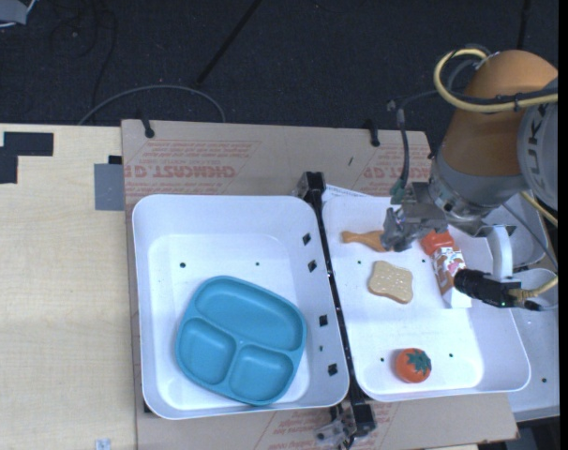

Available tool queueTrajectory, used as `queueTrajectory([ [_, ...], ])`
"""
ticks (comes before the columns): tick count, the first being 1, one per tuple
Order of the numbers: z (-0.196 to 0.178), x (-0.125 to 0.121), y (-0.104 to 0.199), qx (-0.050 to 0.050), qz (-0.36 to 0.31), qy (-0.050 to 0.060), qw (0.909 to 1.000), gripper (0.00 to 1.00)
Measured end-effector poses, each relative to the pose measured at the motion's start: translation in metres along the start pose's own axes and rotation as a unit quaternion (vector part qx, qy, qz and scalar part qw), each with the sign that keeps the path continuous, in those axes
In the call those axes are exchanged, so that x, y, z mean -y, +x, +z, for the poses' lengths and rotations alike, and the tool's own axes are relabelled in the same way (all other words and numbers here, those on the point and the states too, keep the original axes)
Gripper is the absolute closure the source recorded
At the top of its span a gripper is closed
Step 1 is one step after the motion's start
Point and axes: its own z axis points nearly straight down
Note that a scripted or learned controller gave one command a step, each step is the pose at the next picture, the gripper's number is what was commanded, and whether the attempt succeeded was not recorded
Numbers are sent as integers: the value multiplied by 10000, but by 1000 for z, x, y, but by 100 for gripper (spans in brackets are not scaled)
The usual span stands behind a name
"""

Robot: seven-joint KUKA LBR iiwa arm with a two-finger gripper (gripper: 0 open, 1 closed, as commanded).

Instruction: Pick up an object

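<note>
The gripper hangs low over the right bin's far edge, its tip at the thick end of a tan drumstick-shaped toy; whether the fingers are parted or closed is too dark and small to tell. A slice of toy bread lies mid-bin with open floor around it. A tomato sits near the near edge. A red-capped packet lies toward the right wall, under the arm. The left bin carries a blue divided plate toward its near edge, with its far half bare. Both bins rest on cardboard over a pale wooden bench.
</note>
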Motion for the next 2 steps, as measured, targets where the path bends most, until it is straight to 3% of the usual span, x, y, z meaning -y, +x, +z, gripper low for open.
queueTrajectory([
  [2, 19, 31, 107, -2, -9, 12, 10000, 100],
])
